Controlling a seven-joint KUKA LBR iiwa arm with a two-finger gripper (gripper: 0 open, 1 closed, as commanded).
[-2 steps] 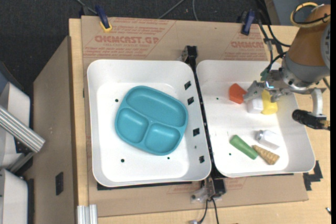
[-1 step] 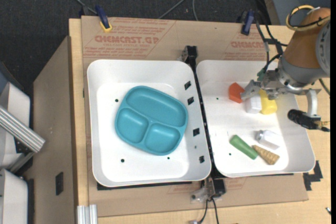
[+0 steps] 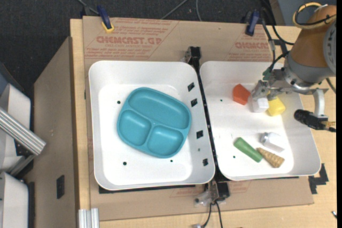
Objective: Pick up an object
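My gripper (image 3: pixel 265 94) hangs low over the upper part of the right bin (image 3: pixel 224 80), with the arm reaching in from the right. Right under it lie a small white block (image 3: pixel 259 105) and a yellow block (image 3: pixel 276 108), side by side. An orange block (image 3: pixel 241 94) rests just left of the gripper. Toward the bin's front lie a green cylinder (image 3: pixel 246 148), a tan waffle cone (image 3: pixel 272 158) and a small white and grey piece (image 3: pixel 271 140). Whether the gripper touches the white block is hidden by the wrist.
A teal divided plate (image 3: pixel 154 122) lies in the left bin (image 3: pixel 101 115). A black divider with clips (image 3: pixel 202 115) runs between the bins. Cables and blue clamps (image 3: pixel 251 23) sit along the bench's far edge.
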